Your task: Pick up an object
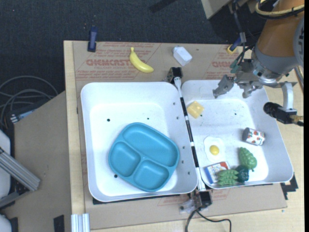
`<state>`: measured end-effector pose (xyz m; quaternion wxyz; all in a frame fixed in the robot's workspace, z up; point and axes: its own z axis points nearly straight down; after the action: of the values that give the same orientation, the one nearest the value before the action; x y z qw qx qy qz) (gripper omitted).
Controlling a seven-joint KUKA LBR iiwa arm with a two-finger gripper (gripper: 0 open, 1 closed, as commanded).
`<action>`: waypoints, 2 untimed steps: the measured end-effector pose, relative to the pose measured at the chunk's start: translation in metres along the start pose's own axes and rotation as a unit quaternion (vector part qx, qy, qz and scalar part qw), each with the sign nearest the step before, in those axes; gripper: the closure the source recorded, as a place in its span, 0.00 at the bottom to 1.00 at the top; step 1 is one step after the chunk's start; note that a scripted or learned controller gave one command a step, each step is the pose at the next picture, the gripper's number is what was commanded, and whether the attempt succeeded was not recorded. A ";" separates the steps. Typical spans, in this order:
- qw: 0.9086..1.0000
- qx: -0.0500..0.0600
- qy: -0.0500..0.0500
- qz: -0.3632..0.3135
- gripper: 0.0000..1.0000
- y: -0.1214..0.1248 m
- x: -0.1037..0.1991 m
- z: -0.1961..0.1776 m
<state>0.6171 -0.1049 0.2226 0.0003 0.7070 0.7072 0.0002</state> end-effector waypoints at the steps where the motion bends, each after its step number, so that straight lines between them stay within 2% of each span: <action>1: 1.000 0.001 0.000 0.000 0.00 0.047 -0.021 0.139; 2: 1.000 0.001 0.000 0.001 0.00 -0.015 -0.071 0.131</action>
<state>0.6027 -0.1755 0.0918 -0.0003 0.7075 0.7067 -0.0007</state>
